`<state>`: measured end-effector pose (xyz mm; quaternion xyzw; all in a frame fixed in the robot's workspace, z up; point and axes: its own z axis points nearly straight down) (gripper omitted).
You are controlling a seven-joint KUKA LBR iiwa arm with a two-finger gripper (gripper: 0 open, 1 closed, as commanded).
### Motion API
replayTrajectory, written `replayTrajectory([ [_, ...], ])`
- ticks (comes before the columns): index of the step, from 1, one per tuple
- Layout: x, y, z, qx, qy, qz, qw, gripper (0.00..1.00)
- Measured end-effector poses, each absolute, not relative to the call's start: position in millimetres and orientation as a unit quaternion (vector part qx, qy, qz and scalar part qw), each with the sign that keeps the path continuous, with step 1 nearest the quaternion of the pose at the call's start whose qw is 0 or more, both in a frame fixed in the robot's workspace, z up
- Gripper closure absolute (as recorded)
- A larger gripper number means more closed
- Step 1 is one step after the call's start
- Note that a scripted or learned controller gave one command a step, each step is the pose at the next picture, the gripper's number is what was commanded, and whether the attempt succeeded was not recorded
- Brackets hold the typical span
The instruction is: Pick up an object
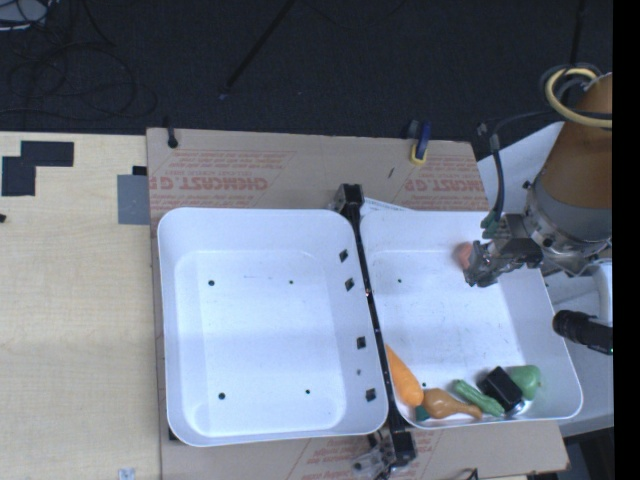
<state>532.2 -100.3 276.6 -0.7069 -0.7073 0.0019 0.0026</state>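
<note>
Two white bins sit side by side on the bench: the left bin [262,423] at frame centre and the right bin [450,288] beside it. The gripper [484,265] hangs over the right bin's upper right area, against a reddish object [464,254]; whether it is grasped cannot be told. An orange carrot [402,376], tan piece [447,403], green items [500,393] and black block [500,387] cluster at the bin's lower right.

The arm [585,138] is cut off by the right edge. Its gripper [485,266] is dark and blurred, so the fingertips cannot be made out. A reddish thing [464,254] just left of the gripper is mostly hidden behind it, perhaps a small ball. Well below the gripper, a black block [501,388] covers part of the green toy [520,378].
</note>
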Motion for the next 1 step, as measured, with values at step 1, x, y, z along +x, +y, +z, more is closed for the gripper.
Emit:
replayTrajectory([
  [1, 532.2, -101.1, 285.8, -0.708, -0.707, 0.0024, 0.003, 1.0],
])
